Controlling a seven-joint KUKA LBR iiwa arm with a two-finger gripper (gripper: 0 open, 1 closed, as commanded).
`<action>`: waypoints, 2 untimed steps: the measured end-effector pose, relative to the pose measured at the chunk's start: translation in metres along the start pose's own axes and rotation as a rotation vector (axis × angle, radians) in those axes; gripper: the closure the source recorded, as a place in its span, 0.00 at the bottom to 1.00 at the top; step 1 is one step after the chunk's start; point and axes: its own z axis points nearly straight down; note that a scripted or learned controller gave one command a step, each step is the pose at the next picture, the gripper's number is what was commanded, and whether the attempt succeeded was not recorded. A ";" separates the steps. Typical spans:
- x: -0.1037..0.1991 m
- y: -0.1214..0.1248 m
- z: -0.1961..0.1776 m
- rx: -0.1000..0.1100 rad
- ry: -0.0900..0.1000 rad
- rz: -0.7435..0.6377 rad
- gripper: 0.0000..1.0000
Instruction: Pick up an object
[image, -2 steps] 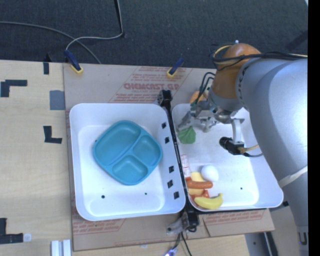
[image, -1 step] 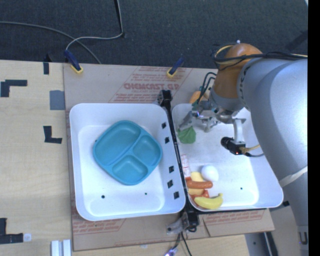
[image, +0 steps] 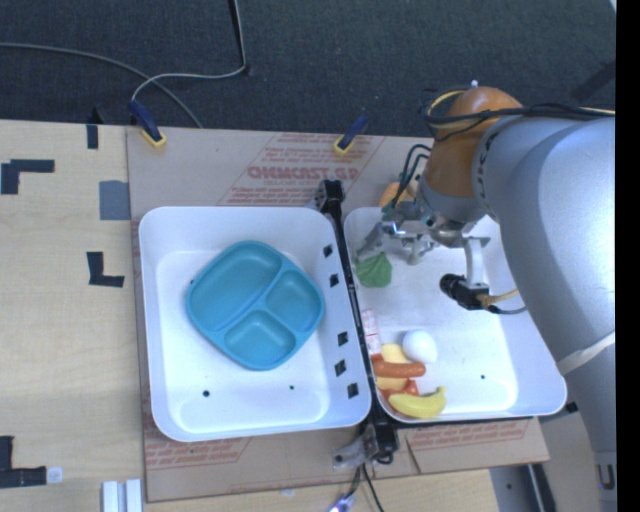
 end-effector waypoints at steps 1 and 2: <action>-0.003 -0.004 0.000 -0.001 0.000 -0.001 0.00; -0.003 0.000 0.000 0.000 0.001 -0.001 0.00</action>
